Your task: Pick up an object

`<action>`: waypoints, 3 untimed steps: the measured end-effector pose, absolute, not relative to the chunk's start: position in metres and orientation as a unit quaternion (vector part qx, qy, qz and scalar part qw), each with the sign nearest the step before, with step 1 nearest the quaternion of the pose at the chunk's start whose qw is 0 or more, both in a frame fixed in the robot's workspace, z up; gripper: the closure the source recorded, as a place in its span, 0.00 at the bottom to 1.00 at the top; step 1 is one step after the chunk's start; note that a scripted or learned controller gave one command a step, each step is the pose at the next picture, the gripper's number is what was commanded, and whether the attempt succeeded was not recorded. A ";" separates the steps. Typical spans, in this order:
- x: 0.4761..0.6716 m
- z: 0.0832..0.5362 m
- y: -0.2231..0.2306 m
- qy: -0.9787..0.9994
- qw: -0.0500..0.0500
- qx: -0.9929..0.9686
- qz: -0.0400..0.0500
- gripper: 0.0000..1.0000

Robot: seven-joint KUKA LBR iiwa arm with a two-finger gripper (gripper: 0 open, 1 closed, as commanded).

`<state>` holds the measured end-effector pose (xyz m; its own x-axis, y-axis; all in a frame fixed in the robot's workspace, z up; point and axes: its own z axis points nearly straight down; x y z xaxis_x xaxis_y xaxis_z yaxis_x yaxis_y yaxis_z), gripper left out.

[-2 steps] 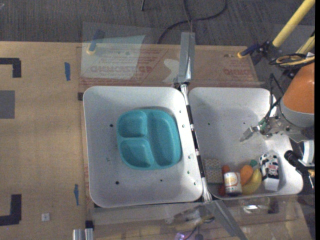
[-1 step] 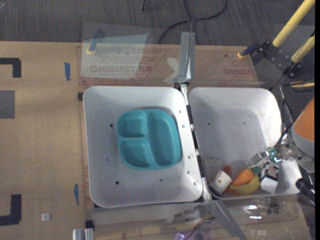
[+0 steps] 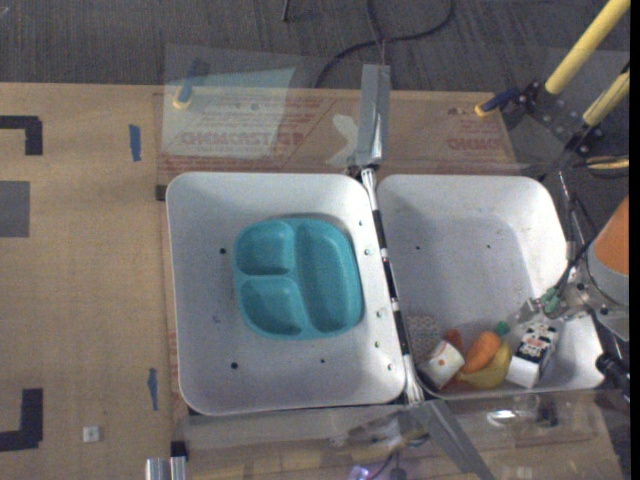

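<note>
Pincer [image 3: 545,308] hangs at the right bin's [image 3: 470,218] near-right corner, its opening impossible to judge, with the carrot [image 3: 482,347] just left and slightly nearer the camera.

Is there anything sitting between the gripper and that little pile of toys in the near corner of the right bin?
Nothing visible does. The gripper hangs at the right bin, right beside the pile: carrot, banana, white cup and a small white block. The block lies closest to it.
</note>
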<state>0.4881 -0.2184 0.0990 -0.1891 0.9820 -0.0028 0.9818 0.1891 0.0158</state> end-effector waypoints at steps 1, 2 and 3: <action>0.499 0.219 -0.158 0.588 0.000 0.809 -0.001 1.00; 0.587 0.237 -0.111 0.623 0.000 0.783 -0.001 1.00; 0.634 0.255 -0.056 0.583 0.000 0.812 -0.001 1.00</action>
